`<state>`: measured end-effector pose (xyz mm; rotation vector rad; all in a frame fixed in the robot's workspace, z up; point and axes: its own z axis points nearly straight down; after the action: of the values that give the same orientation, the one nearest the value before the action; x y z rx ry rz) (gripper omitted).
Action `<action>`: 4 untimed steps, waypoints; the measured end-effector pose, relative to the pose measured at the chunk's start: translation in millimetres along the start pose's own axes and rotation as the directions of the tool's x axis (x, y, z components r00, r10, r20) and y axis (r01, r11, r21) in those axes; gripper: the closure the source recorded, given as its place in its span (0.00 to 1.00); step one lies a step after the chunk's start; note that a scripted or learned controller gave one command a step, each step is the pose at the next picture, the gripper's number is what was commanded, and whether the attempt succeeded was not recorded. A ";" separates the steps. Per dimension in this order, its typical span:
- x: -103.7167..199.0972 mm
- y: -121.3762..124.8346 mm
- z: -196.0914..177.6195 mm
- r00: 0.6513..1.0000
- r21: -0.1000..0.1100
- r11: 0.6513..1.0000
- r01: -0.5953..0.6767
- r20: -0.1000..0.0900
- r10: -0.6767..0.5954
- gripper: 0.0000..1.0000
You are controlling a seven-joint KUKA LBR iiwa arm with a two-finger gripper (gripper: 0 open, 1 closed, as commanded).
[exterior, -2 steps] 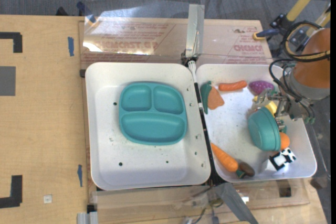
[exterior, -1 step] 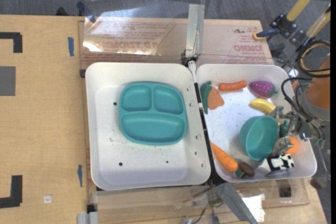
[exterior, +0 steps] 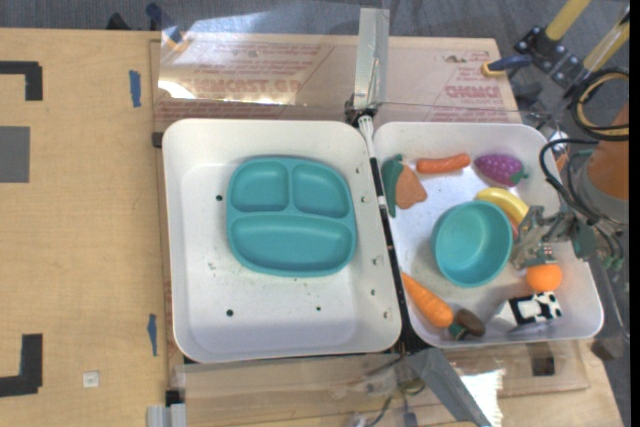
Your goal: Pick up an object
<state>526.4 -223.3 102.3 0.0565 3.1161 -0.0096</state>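
The approach is under way: the gripper [exterior: 532, 243] is poised just above the orange [exterior: 545, 276], beside the bowl [exterior: 472, 243]. Finger state cannot be told. A descent is called for next.

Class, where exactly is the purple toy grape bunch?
The purple toy grape bunch lies at the right white bin's far edge, right of an orange sausage-shaped toy, above the yellow banana.

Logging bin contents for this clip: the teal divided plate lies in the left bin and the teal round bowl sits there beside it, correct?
Not quite. The camera view shows the teal divided plate in the left white bin, but the teal round bowl sits in the right white bin.
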 end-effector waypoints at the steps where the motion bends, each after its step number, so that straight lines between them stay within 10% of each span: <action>1: -43.5 28.8 13.9 0.989 -0.001 0.989 -0.147 -0.015 0.147 1.00; 2: -31.4 46.6 -142.9 0.942 0.001 0.942 -0.337 -0.006 0.337 1.00; 3: -2.3 28.5 7.9 0.986 -0.002 0.986 -0.164 -0.019 0.164 1.00; 4: -34.0 70.9 -127.6 0.992 -0.003 0.992 -0.130 -0.004 0.130 1.00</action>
<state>559.7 -152.8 230.3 0.2595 3.1094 -0.0025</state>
